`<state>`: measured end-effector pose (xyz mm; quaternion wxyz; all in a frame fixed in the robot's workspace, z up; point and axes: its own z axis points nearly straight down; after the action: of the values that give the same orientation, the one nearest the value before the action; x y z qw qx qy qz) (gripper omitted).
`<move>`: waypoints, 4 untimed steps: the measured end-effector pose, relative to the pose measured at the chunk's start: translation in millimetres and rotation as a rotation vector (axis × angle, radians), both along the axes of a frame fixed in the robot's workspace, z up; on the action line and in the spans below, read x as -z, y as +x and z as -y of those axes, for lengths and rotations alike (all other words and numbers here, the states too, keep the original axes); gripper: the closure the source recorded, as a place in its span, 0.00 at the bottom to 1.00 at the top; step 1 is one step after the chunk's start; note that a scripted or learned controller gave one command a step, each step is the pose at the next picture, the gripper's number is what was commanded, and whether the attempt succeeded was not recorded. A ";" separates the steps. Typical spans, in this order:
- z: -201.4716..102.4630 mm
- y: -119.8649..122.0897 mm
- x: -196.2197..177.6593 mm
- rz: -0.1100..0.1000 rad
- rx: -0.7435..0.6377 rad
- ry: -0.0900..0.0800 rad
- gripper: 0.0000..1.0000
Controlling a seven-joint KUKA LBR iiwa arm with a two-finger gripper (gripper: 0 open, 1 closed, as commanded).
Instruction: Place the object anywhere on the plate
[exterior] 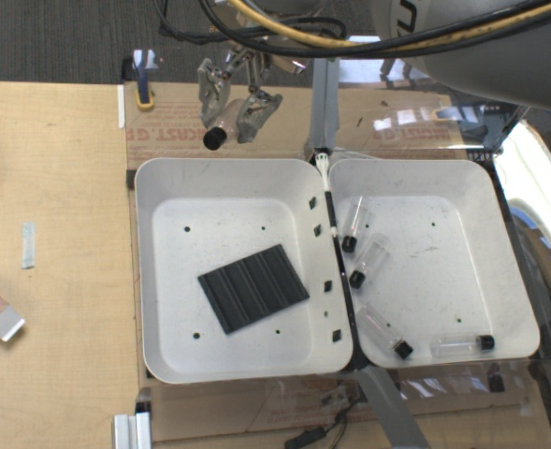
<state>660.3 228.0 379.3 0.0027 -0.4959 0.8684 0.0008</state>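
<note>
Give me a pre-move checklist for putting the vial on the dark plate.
1. End effector holds a vial with a black cap: ok.
2. Dark ribbed plate lies flat in the left bin: ok.
3. Plate surface free of objects: ok.
4. End effector above the plate: not ok, it is past the bin's far rim.
5. Spare vials in the right bin, clear of the path: ok.

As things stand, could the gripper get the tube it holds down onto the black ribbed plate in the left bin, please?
Probably yes. The gripper holds the tube above the left bin's far rim, and the black ribbed plate lies flat and uncovered on the bin floor, with nothing between them.
</note>
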 end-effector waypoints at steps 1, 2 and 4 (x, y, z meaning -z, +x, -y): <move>11.2 -65.6 99.9 -0.002 -0.172 -0.002 1.00; 21.1 -28.0 138.8 0.000 -0.701 -0.001 1.00; -0.4 -0.8 128.6 0.002 -1.401 -0.001 1.00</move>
<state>659.5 228.5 250.7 0.0021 -0.9388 0.3443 0.0014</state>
